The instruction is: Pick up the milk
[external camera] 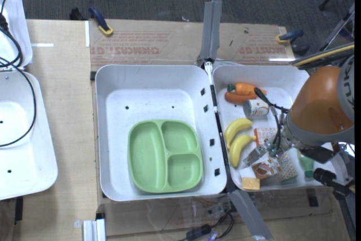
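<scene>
A green divided plate (165, 154) lies in the left bin (107, 121). In the right bin (248, 71), two bananas (238, 139) sit side by side below a carrot (242, 92), with a yellow cheese wedge (251, 183) near the front wall. Blue clamps (100, 20) grip the desk (67, 53).

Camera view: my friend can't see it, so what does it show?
A grey and orange robot arm reaches into the right bin, its gripper low beside two bananas, a carrot and small packets. The left bin holds a green divided plate.
</scene>
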Available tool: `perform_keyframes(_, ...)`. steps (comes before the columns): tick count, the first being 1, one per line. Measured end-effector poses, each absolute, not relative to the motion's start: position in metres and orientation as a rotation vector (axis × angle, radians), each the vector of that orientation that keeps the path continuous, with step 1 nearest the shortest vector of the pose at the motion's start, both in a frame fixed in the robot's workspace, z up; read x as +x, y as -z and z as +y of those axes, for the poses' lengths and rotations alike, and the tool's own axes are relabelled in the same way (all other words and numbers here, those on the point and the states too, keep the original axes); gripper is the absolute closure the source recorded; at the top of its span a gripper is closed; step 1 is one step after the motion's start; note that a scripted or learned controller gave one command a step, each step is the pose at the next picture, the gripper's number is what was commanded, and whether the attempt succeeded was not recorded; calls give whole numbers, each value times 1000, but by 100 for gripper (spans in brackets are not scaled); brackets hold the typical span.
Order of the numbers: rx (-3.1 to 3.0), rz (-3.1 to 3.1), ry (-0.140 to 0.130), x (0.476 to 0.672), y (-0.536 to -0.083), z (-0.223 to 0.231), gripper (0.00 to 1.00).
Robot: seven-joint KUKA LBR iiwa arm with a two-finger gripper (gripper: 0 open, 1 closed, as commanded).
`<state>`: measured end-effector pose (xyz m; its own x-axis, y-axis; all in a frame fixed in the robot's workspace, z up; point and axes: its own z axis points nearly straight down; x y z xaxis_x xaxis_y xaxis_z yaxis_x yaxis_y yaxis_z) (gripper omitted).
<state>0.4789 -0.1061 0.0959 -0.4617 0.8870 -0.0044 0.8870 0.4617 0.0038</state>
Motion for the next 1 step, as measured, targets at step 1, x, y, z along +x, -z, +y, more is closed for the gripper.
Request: perform_keyframes(1,1632,2677,-1,479,-103,-107,100)
